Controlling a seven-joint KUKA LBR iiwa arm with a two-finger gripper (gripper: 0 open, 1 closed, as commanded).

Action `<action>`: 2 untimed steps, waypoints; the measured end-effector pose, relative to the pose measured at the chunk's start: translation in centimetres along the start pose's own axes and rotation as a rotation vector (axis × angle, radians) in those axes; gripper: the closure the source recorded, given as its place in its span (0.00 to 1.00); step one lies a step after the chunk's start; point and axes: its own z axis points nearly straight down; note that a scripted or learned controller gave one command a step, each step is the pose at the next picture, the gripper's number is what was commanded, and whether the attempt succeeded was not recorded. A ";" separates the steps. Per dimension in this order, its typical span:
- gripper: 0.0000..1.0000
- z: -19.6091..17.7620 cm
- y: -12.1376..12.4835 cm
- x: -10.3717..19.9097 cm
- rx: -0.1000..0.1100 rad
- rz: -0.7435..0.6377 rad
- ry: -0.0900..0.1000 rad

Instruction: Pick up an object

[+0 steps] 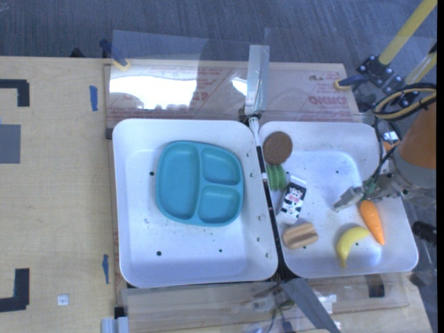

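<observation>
arm: cut off at right edge | green object: partly hidden, unidentifiable

A robotics lab: a plywood worktop with blue tape marks, clear plastic shields at twelve o'clock, cables at two o'clock, grey carpet.

arm: in from the right, orange band showing | gripper: low, reaching left, fingertips slightly apart, nothing between them

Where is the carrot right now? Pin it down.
The carrot lies in the right bin, near its right wall, just above the yellow banana and directly below the tool.
</observation>
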 end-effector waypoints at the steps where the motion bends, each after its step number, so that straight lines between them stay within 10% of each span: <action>1: 0.00 -0.7 4.4 -1.2 0.006 -0.073 -0.006; 2: 0.00 0.1 2.0 -0.9 -0.005 -0.250 -0.015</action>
